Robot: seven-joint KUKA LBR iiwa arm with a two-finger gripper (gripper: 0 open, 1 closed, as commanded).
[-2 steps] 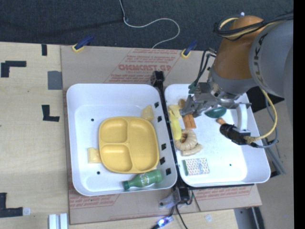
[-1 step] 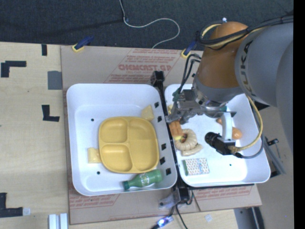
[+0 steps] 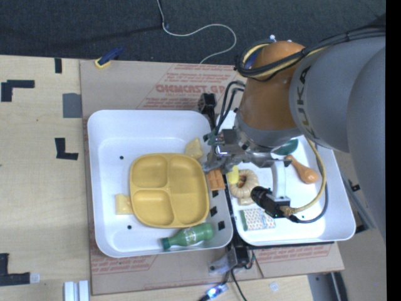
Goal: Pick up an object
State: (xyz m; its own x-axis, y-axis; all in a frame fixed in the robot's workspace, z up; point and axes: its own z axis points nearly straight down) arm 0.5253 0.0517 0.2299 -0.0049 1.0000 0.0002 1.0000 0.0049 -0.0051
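At the bottom of the frame, closest to the camera, a green bottle (image 3: 188, 236) lies on its side in the left bin (image 3: 103, 168), its long axis running left to right with a slight upward tilt, cap end at the left. Just above it sits a yellow divided plate (image 3: 168, 189), with a pale yellow block (image 3: 121, 203) at its left edge and another pale piece (image 3: 194, 147) at its upper right. In the right bin (image 3: 335, 224), near the bottom, is a small checked card (image 3: 253, 219), then a pale ring (image 3: 244, 184) like a doughnut, and further right an orange-tan wooden piece (image 3: 302, 168).

The claw (image 3: 216, 158) hangs over the seam between the bins, near the middle of the frame; whether it is apart or together I cannot tell. An orange block (image 3: 215, 179) lies just below it, the nearest candidate, with the ring a little to the right.

Further up, the cardboard on the worktop (image 3: 37, 168) carries red print, partly readable as "CHEMGRAST" or similar. The arm's grey casing shows "KU".
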